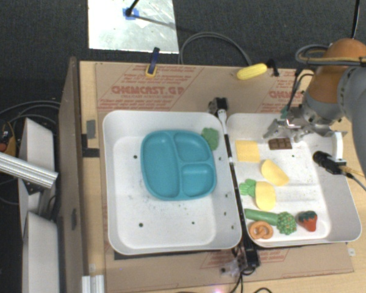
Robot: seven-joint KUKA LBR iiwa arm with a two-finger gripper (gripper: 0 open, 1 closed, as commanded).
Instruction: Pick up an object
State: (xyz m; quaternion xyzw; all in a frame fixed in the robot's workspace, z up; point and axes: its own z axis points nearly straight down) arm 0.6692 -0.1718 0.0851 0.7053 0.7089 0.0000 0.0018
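arm [348, 81] enters from the right edge of the frame, grey body with orange band at upper right. its gripper [285, 129] sits low over the upper part of the right bin [344, 209], metal parts splayed just above a small dark brown block [279, 143]. whether the block is touched: cannot tell. state of the jaws: cannot tell, too small and blurred here.

right bin contents, top to bottom: brown block near the upper middle; pale yellow square slice [247, 151] to its lower left, near the bin's left wall; yellow rounded piece [274, 172] below that; second yellow piece [265, 195] with green leafy end [248, 187] on its left; long green pod [260, 215] lying across; green broccoli-like piece [287, 223] at lower middle; red strawberry-like piece [308, 220] just right of it; orange ring-shaped piece [261, 229] at the lower left corner.

left bin [125, 224] holds a blue divided plate [177, 164], three compartments, lying flat in the middle. small green leafy item [210, 138] touches the plate's upper right corner, beside the wall between the bins.

worktop [134, 87] is brown board with red print. a yellow banana-shaped item [252, 72] lies on it above the right bin, outside both bins. a shiny sheet [132, 17] lies in the upper left of the frame.
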